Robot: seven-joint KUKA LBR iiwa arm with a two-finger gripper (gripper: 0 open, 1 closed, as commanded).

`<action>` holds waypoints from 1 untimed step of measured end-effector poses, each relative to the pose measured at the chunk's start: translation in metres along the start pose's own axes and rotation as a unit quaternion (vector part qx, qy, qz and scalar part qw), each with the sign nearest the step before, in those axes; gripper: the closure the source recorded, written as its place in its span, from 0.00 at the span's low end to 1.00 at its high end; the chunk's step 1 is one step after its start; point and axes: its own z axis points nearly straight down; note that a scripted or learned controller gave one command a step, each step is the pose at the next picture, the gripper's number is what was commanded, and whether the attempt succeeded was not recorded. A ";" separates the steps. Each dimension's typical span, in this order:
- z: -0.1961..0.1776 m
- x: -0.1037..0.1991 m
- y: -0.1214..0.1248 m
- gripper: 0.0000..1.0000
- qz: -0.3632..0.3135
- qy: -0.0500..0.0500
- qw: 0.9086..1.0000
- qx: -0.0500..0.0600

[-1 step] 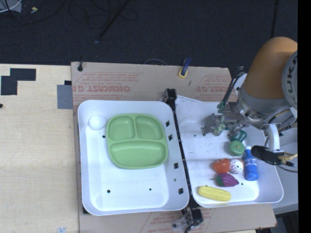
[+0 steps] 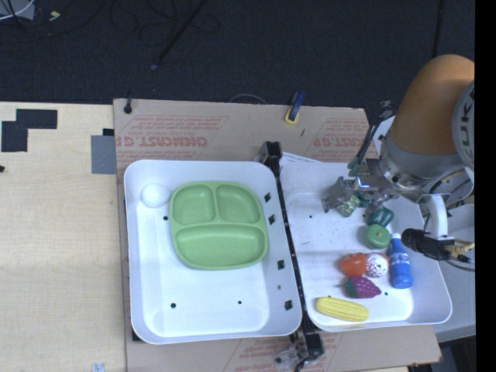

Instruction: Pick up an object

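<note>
Two shallow white bins sit side by side on a cardboard sheet [image 2: 232,130] printed with red lettering. The left bin [image 2: 147,301] holds a green divided plate [image 2: 218,225] near its centre. The cardboard rests on a light wooden bench [image 2: 54,231]. A blue-and-yellow clamp [image 2: 294,108] grips the cardboard's far edge. Dark carpet [image 2: 232,37] with cables lies beyond.

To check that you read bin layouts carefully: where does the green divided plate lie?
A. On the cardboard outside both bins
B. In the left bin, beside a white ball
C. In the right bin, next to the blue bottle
B: the green divided plate lies in the left bin, with the white ball near its upper left corner.
</note>
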 end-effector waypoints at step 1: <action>0.048 -0.006 -0.005 0.00 0.000 0.000 1.000 0.002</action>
